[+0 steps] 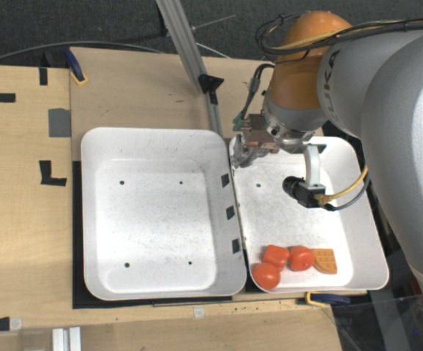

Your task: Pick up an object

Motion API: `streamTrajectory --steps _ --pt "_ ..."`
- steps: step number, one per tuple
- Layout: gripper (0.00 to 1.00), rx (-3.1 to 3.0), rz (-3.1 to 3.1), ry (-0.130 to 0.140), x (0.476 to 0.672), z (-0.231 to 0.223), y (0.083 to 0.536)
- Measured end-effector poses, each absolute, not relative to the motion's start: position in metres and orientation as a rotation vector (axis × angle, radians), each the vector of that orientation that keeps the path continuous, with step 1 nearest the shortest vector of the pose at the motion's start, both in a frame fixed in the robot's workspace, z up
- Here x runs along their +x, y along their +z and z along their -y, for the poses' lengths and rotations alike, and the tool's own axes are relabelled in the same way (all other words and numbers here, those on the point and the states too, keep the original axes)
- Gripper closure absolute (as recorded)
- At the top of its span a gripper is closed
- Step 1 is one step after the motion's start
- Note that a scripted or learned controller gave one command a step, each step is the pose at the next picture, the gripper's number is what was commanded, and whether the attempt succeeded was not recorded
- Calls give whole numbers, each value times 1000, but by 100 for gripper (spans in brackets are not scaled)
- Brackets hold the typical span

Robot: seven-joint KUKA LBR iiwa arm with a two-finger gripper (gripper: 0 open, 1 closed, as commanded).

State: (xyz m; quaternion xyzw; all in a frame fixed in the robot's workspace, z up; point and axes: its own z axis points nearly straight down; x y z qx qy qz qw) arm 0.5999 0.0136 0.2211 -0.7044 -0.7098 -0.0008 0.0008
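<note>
Gripper [249, 146] (open or closed, I cannot tell) hangs at right bin's [369, 265] far corner, well apart from red pieces [279, 262].

The gripper [246, 151] hangs at the right bin's [365, 269] upper-left corner; three red pieces [281, 263] and a waffle [326, 260] lie lower right.
</note>
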Motion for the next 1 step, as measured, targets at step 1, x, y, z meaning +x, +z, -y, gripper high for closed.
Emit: streamTrajectory --steps 1 --pt "100 -2213 2228 -2 606 -64 234"
